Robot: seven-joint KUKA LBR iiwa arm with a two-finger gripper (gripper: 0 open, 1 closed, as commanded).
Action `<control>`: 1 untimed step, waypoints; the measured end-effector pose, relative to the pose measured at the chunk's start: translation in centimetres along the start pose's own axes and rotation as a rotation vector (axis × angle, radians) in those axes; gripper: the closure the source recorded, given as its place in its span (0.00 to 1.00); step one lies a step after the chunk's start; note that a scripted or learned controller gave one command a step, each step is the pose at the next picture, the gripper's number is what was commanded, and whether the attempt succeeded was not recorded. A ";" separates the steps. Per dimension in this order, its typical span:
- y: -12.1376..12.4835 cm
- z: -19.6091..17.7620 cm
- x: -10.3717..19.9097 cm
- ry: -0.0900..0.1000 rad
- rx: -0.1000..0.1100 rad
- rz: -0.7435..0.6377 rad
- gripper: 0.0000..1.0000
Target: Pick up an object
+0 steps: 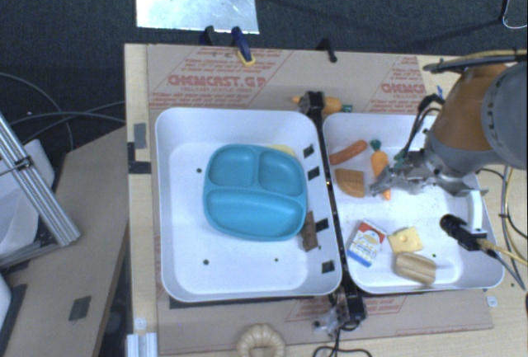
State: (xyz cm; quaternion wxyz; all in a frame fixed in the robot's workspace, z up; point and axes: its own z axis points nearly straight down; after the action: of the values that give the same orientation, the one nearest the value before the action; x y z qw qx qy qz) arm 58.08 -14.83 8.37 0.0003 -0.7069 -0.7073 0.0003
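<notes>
Gripper (386,185) is down in the right bin (474,269) beside the carrot (379,160); grip state unclear, nothing lifted yet, pick remains.

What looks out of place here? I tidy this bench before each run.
A small brown piece lies on the left bin's right rim beside the blue plate, apart from the other food. A yellow item sits outside both bins, behind the divider.
</notes>
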 end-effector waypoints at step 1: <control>0.1 -1.2 0.0 0.000 -0.003 0.000 1.00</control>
State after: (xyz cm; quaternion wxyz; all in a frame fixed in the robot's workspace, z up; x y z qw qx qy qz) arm 58.17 -14.87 9.55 -0.0010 -0.7071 -0.7071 -0.0007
